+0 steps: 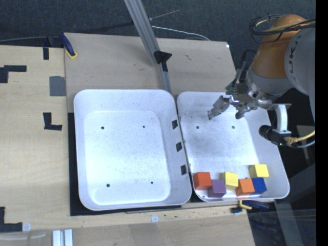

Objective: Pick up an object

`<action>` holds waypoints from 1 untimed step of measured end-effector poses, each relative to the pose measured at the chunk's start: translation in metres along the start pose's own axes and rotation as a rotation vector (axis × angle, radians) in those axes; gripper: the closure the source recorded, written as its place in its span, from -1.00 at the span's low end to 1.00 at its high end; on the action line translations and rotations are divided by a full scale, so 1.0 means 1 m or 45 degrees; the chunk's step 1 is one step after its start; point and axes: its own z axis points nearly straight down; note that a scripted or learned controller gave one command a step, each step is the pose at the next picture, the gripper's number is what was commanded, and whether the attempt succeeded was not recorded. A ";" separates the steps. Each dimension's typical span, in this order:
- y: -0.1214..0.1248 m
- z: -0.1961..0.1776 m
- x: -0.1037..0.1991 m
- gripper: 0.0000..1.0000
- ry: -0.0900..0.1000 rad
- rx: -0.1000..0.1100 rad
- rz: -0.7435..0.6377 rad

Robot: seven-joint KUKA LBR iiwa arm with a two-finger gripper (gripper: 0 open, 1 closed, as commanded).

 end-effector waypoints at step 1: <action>-0.011 0.018 0.107 -1.00 0.006 -0.004 -0.014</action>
